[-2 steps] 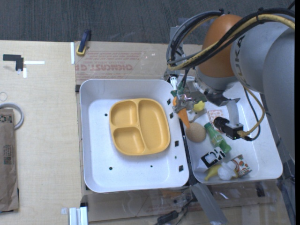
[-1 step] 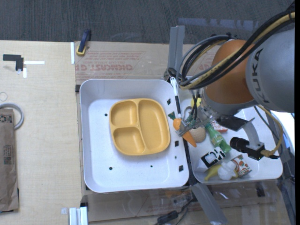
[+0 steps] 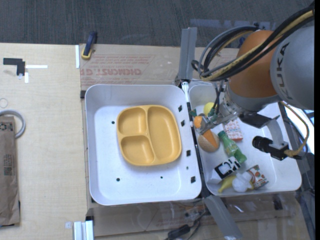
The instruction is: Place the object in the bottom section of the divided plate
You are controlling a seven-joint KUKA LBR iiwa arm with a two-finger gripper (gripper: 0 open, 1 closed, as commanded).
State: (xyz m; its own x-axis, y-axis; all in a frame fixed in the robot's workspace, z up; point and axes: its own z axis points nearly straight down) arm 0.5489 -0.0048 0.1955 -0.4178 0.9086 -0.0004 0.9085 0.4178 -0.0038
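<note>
A yellow divided plate (image 3: 149,134) lies in the left white bin (image 3: 100,149), and its three sections hold nothing. My gripper (image 3: 214,115) hangs low over the far left part of the right bin (image 3: 285,181), under the orange wrist band. Just to its left sits a small orange piece (image 3: 199,121), close to the gripper, but contact is not visible. A round orange-tan fruit (image 3: 209,140) lies just in front of the gripper. The arm's body hides the back of the right bin.
The right bin also holds a green bottle (image 3: 231,147), a red-and-white packet (image 3: 233,130), a yellow item (image 3: 209,108), a black-and-white object (image 3: 227,168), a banana (image 3: 226,183) and an orange packet (image 3: 256,177). A raised divider (image 3: 191,134) separates the bins.
</note>
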